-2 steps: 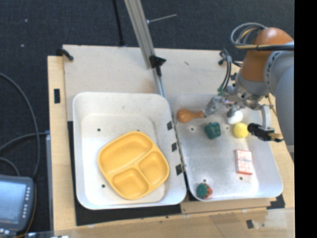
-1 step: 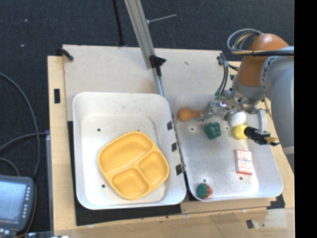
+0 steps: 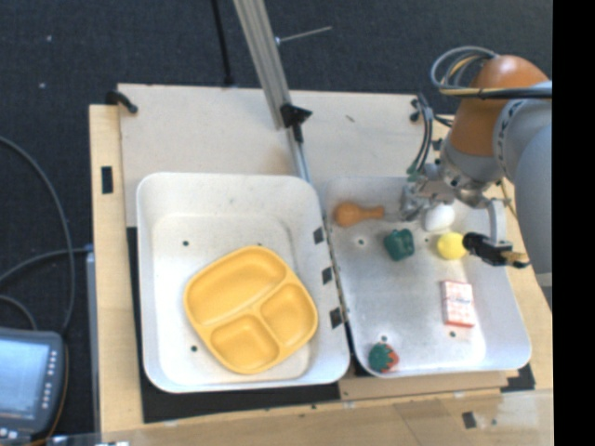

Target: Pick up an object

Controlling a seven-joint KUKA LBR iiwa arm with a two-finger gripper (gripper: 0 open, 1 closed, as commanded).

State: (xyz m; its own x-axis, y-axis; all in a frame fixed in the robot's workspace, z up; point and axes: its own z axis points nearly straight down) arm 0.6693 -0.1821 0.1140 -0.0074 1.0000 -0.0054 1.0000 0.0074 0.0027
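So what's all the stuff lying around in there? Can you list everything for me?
left bin: one, white, on the bench.
right bin: one, white, beside it.
divided tray: one, yellow, in the left bin.
wooden piece: one, brown, right bin's far left.
green object: one, right bin, middle.
white egg shape: one, under the arm's tip.
yellow ball: one, right bin.
small box: one, white and red.
green-red object: one, near corner.
arm: one, grey with orange band, from the right.

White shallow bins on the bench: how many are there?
2. The left white shallow bin holds a yellow plastic divided tray; the right white shallow bin lies beside it, under the gripper.
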